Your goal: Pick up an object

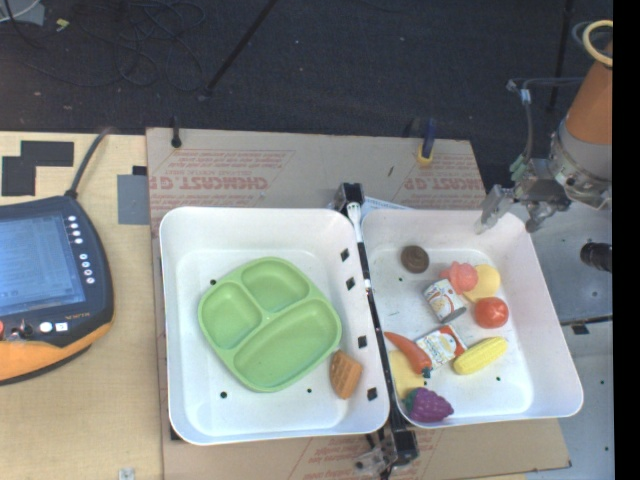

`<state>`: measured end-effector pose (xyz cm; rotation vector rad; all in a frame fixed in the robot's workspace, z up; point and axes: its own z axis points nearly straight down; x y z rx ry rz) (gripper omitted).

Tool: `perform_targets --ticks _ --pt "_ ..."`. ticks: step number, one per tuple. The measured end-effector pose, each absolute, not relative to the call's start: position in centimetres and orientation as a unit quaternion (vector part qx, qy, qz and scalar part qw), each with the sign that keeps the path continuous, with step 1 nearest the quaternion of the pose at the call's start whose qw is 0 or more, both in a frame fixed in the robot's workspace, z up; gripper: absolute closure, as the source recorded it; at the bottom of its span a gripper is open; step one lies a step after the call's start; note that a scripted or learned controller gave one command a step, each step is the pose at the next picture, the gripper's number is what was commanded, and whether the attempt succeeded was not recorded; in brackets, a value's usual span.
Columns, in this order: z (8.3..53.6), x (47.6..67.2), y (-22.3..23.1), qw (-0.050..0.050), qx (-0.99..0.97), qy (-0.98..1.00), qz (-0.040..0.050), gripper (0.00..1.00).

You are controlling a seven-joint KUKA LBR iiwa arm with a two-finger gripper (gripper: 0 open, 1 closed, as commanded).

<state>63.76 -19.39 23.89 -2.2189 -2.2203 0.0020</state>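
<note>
The bench is viewed from above at a slant by one fixed camera, set back far enough that both shallow white plastic bins (345, 423) are framed, with the dark floor beyond them.

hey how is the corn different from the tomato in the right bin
The corn is yellow and long; the tomato is red and round. The corn lies slanted, nearer the bin's front edge; the tomato sits just behind it, beside a yellow fruit. Both are toy foods lying in the right bin, apart from the tool.
</note>
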Motion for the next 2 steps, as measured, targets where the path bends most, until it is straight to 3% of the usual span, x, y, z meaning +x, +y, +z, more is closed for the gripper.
perform_targets --ticks 1,2 --pt "9.1 62.6 -17.4 0.007 -0.706 -0.708 0.0035 0.00" --pt "8.8 60.8 -17.7 0.000 -0.707 -0.708 -0.0003 0.00"
